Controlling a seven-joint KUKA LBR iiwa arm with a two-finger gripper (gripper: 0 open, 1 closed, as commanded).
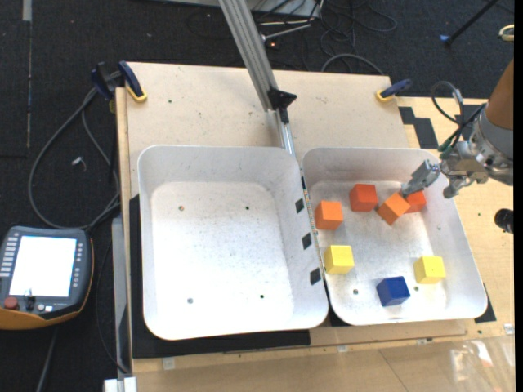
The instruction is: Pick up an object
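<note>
Camera view puts my gripper [435,178], fingers spread, beside two touching orange cubes [402,205] at right; I could nudge both away.

2 smooth white plastic bins [163,219] sit on a matt, pale wooden board [204,104], beneath a brushed metal rail [245,39]

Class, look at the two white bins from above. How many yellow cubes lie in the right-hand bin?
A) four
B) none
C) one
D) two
D: two yellow cubes lie in the right-hand bin, one yellow cube near its left side and another yellow cube near its right side, with the blue cube between them toward the front rim.
</note>
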